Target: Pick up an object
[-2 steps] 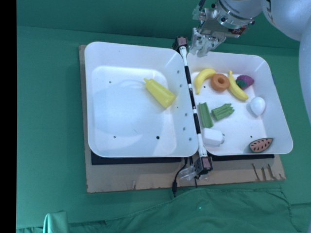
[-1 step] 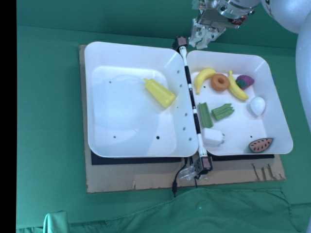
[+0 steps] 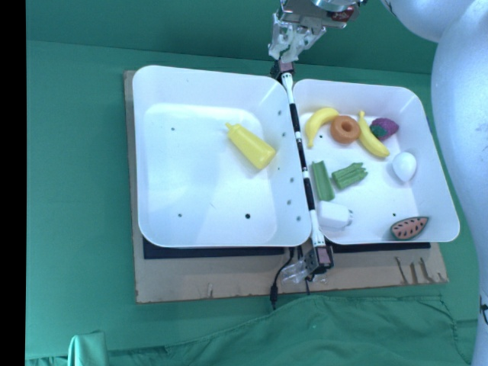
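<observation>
My gripper [image 3: 288, 50] hangs high over the far end of the divider between the two bins, open, with nothing between its fingers. A yellow squeeze bottle [image 3: 250, 146] lies alone on its side in the left bin [image 3: 175, 90]. The right bin [image 3: 427, 197] holds a yellow banana [image 3: 320, 120], an orange doughnut [image 3: 345, 129], a second banana [image 3: 373, 137], a purple and red fruit [image 3: 385, 127], a white egg [image 3: 404, 166], a green stick [image 3: 322, 180], a green bundle [image 3: 349, 174], a white block [image 3: 334, 216] and a watermelon slice [image 3: 409, 227].
The bins sit on a cardboard sheet [image 3: 206, 284] over green cloth. A black-and-white striped bar [image 3: 300, 147] runs along the seam between the bins. The grey arm [image 3: 457, 90] comes down the right side, past the right bin's outer rim.
</observation>
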Controlling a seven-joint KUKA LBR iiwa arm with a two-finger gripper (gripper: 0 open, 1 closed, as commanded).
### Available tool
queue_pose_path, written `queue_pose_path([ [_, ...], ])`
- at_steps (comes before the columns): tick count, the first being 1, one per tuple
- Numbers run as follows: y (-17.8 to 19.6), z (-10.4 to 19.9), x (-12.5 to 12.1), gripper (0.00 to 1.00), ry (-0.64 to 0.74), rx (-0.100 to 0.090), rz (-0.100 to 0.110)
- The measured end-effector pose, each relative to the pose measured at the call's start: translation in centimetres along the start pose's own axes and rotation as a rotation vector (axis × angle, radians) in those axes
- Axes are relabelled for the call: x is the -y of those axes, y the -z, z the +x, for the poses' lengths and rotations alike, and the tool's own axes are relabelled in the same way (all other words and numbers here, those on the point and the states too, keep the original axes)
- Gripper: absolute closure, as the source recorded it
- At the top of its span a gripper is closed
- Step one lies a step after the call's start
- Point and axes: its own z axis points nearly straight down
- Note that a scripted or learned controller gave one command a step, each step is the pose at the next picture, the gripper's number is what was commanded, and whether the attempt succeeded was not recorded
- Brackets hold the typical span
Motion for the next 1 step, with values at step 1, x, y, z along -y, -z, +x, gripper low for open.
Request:
queue_pose_path([
  [1,0.36,5.22,-4.08,1.0,0.001,0.0,-0.001],
])
